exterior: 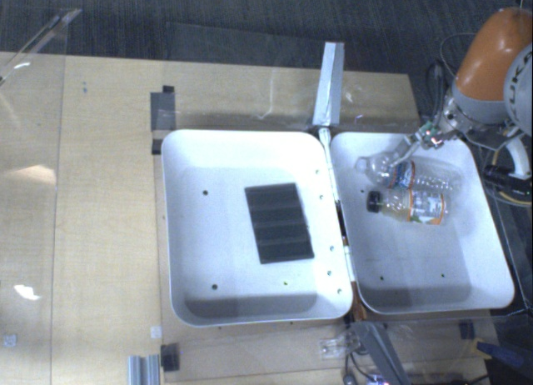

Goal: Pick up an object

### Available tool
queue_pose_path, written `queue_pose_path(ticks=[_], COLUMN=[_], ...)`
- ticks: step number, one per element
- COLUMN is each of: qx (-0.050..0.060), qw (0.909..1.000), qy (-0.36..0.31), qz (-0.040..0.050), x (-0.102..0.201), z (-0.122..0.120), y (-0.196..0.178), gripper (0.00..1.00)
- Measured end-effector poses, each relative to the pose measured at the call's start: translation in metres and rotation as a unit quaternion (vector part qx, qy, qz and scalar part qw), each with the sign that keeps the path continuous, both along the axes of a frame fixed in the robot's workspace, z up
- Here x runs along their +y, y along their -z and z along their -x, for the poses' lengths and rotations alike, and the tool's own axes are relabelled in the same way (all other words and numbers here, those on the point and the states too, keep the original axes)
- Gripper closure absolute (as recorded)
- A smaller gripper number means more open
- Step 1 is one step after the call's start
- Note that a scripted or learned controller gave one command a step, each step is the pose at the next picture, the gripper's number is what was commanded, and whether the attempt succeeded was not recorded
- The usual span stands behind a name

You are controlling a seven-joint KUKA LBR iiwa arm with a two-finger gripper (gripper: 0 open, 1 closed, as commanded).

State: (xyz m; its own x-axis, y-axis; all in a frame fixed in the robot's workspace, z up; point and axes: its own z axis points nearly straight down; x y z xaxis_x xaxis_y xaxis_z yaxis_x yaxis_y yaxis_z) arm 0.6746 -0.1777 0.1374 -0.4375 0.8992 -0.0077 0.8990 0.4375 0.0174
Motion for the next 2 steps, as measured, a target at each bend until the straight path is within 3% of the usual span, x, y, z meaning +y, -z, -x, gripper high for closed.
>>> queue_pose_path(ticks=[1,2], qx=[0.001,-0.009], qw=[0.9988,0.9967], qy=[-0.048,-0.08], qz=[0.0042,0.012], x=[0.002,0.043], z=[0.001,0.018], y=[0.01,0.026], gripper=[0.0,0.0])
